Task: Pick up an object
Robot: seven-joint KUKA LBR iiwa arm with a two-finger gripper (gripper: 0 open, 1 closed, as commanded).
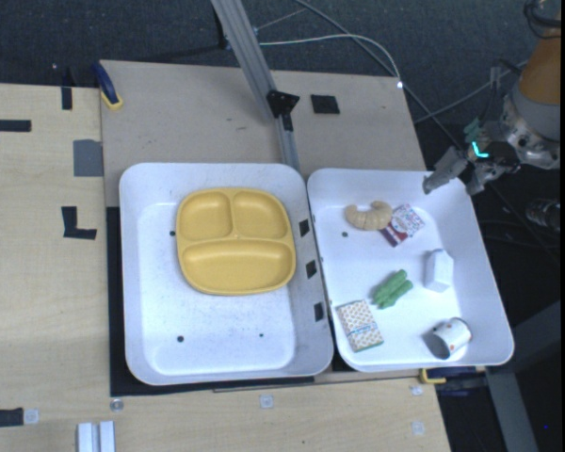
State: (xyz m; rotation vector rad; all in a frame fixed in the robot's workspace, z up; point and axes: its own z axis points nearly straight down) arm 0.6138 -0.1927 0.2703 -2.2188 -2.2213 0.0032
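Observation:
The right white bin [480, 252] holds several small objects: a tan pastry-like piece [367, 217], a red and white packet [404, 224], a white block [439, 269], a green toy [392, 289], a patterned sachet [359, 325] and a small white and grey cup [449, 337] on its side. My gripper [458, 173] hangs over the bin's far right corner, above and to the right of the packet, with its two dark fingers spread open and nothing between them.
The left white bin [151, 252] holds a yellow divided plate [235, 240]. A metal pole [250, 45] slants over the bench behind the bins. Cables run across the dark floor at the back.

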